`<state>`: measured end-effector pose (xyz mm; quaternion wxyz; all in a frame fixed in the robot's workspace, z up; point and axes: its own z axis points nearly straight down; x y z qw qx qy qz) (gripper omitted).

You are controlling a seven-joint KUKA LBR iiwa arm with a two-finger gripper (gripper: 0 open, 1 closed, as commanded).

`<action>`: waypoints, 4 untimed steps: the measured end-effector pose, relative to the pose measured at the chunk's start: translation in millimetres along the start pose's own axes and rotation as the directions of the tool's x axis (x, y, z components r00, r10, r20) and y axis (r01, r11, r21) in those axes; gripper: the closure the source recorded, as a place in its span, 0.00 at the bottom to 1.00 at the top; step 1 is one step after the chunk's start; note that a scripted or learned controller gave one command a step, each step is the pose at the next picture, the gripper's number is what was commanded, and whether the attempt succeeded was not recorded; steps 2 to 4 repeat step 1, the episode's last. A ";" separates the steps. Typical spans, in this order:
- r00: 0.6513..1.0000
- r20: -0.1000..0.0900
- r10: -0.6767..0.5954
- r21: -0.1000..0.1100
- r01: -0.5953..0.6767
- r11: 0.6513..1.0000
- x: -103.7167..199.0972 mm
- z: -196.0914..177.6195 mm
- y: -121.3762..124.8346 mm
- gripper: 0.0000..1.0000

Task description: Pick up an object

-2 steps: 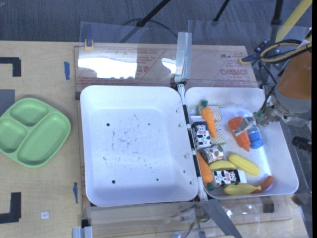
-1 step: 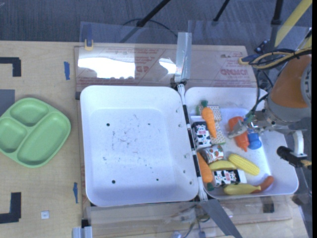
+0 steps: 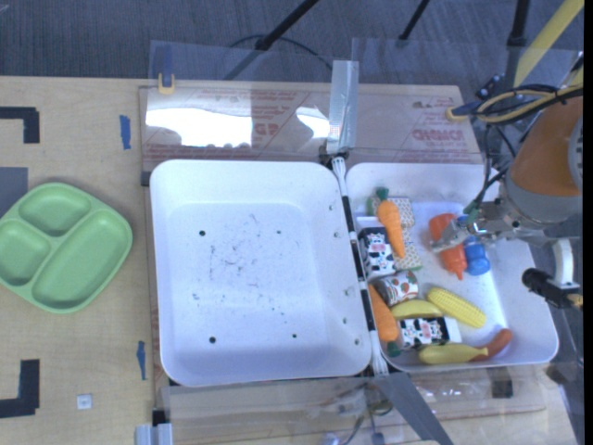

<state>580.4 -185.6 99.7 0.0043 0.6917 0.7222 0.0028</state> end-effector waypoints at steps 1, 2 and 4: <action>0.993 0.000 0.115 0.009 -0.115 0.993 31.7 -104.2 47.9 1.00; 0.993 0.000 0.115 0.009 -0.115 0.993 31.7 -104.2 47.9 1.00; 0.993 0.000 0.115 0.009 -0.115 0.993 31.7 -104.2 47.9 1.00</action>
